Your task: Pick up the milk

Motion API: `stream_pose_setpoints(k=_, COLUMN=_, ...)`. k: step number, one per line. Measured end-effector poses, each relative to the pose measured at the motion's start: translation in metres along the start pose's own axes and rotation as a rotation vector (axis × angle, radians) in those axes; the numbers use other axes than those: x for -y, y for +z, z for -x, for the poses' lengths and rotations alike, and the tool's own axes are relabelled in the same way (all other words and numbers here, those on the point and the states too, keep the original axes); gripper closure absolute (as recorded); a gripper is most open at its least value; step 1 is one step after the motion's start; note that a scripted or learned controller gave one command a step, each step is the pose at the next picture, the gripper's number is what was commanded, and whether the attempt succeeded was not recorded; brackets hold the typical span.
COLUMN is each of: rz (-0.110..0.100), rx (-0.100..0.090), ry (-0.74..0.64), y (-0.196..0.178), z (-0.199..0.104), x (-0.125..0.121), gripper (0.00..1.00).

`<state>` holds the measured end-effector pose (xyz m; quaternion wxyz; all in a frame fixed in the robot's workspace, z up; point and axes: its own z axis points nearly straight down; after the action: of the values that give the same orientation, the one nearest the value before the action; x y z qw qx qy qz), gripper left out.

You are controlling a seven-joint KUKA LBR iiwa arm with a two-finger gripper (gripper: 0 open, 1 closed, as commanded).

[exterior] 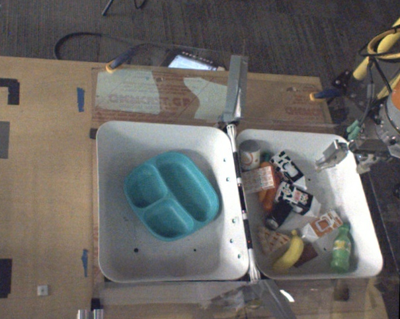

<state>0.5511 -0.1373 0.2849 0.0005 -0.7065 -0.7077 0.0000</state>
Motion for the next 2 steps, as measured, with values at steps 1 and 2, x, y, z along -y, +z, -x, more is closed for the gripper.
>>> stream_pose_setpoints(k=1, rz=0.009, rx=0.002, ry=-0.035, y=0.161, z=-0.026, x=0.01, gripper=0.0)
stream_pose_setpoints(k=2, rz=0.015, rx=0.007, ry=-0.031, y=0.15, z=-0.023, x=0.008, gripper=1.0)
